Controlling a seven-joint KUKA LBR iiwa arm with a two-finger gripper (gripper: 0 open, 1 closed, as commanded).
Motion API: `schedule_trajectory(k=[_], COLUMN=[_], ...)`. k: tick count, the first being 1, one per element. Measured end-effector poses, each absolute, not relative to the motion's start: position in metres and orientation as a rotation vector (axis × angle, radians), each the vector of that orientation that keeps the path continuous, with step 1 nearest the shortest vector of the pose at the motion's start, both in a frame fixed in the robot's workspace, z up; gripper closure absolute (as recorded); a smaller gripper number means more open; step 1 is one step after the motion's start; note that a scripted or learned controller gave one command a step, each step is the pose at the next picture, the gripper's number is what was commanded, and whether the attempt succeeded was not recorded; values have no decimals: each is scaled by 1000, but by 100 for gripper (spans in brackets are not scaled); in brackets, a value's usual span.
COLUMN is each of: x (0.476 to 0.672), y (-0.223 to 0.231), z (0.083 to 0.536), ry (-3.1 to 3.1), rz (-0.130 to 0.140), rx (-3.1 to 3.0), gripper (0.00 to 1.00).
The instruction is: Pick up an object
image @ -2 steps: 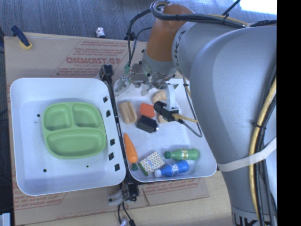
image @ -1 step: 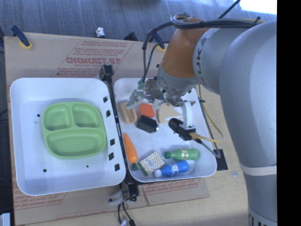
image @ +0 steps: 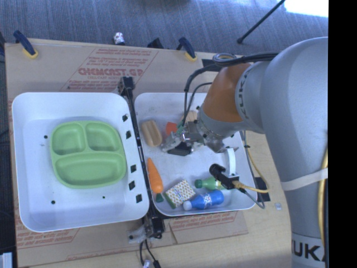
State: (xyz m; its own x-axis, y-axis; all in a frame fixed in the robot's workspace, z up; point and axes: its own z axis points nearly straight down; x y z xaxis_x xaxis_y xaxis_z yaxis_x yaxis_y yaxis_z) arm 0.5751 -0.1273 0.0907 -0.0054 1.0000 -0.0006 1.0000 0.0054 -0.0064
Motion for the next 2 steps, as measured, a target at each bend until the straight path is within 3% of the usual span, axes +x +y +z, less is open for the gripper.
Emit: schedule_trajectory(k=[1,2], x=[576,520], y=[-126,-64], z=[101,225], ry=[-2231,-2228], rz=[9,2], rx=[-2205,-2212], gripper=[100,100])
